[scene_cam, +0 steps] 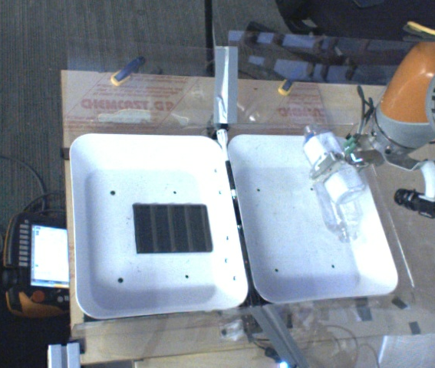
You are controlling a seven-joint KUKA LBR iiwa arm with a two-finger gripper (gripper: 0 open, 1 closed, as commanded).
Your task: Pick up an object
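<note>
Although the dark ribbed pad [173, 228] lies in the left bin [87, 205], well apart from the gripper [332, 179] that hangs over the right bin's [294, 282] far right side, the step looks like approach; next it must cross leftward and descend.

The wooden bench [83, 106] bears two white bins, left [87, 175] and right [278, 282], touching side by side.
</note>
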